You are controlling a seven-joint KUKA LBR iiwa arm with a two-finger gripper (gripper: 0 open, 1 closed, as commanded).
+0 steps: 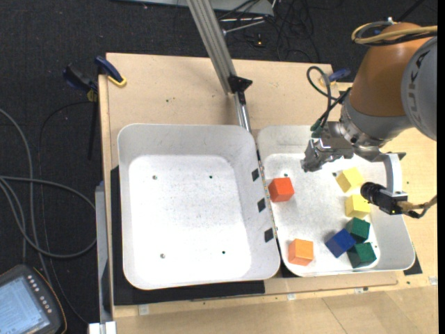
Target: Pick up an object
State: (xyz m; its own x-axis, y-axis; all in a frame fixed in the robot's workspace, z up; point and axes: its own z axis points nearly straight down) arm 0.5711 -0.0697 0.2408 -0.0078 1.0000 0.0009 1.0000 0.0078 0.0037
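Nearest the camera, at the lower left corner, sits a grey handheld screen (pixel 24 303) on the dark floor. On the wooden bench (pixel 174 92) lie 2 white bins side by side. Largest is the left bin (pixel 188 204), its floor bare white. Next, the right bin (pixel 327 207) holds all 7 blocks. Above its upper part hangs the grey arm (pixel 389 82) with its orange band, and the gripper (pixel 314 160) points down over the bin's upper middle; whether its jaws are open or shut cannot be told, and nothing is seen between them. Below and left of it lies an orange-red block (pixel 281 189). An orange block (pixel 301 251) sits near the front wall. 2 yellow blocks (pixel 350 180) (pixel 358 205) lie toward the right. A blue block (pixel 340 243) touches 2 green blocks (pixel 359 228) (pixel 362 255).
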